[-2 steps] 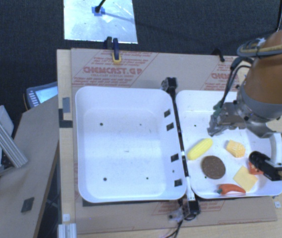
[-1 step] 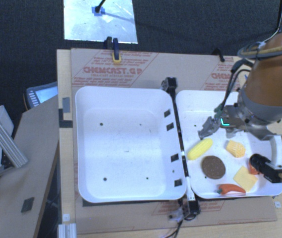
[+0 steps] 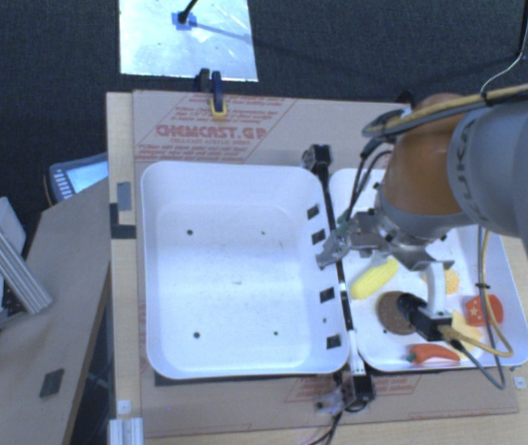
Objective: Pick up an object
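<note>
A white right bin point(image 3: 379, 352) holds a small scatter of toy-food pieces. The one nearest the pincer is a yellow banana-shaped piece point(image 3: 375, 278), smooth and slightly curved. It lies at a slant in the bin's left half, close to the seam between the two bins. Just below it sits a flat brown disc point(image 3: 392, 311). A red pepper point(image 3: 433, 353) with a green stem lies along the bin's near wall. A red tomato-like piece point(image 3: 483, 309) and a small yellow piece point(image 3: 460, 321) rest near the right wall.

The grey arm point(image 3: 500, 170), with its orange band, reaches in from the right and hangs over the right bin. The pincer point(image 3: 361, 248) sits low beneath the wrist, just above the upper end of the yellow banana-shaped piece. The wrist hides it from above, so it cannot be told whether the pincer is open or closed, or whether it touches the piece. Nothing is seen gripped.

The left bin point(image 3: 236, 276) shows a broad, plain white floor marked with a few small dark dots. Black clips point(image 3: 325, 236) run along the seam joining the bins, right beside the pincer. Both bins rest on a cardboard sheet point(image 3: 245, 128) with red lettering, laid on the tabletop point(image 3: 122, 295).
</note>
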You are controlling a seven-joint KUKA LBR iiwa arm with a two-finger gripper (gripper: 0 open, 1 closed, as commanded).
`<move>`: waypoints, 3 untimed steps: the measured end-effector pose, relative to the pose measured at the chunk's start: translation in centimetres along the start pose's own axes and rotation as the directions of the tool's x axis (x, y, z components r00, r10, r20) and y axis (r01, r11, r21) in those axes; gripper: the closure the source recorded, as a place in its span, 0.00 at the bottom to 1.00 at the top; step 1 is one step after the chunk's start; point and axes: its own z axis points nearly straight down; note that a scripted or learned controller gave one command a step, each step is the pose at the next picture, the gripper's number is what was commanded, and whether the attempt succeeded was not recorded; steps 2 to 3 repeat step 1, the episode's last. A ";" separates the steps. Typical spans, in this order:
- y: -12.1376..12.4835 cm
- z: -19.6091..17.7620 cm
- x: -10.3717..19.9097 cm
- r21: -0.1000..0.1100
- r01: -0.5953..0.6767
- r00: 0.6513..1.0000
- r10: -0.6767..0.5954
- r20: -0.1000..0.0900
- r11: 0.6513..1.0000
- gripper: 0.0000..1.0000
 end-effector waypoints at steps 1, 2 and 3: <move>0.1 -1.7 -0.3 -0.009 -0.003 1.000 0.003 0.001 1.000 1.00; 0.1 -1.7 -0.3 -0.009 -0.003 1.000 0.003 0.001 1.000 1.00; 0.1 -1.7 -0.3 -0.009 -0.003 1.000 0.003 0.001 1.000 1.00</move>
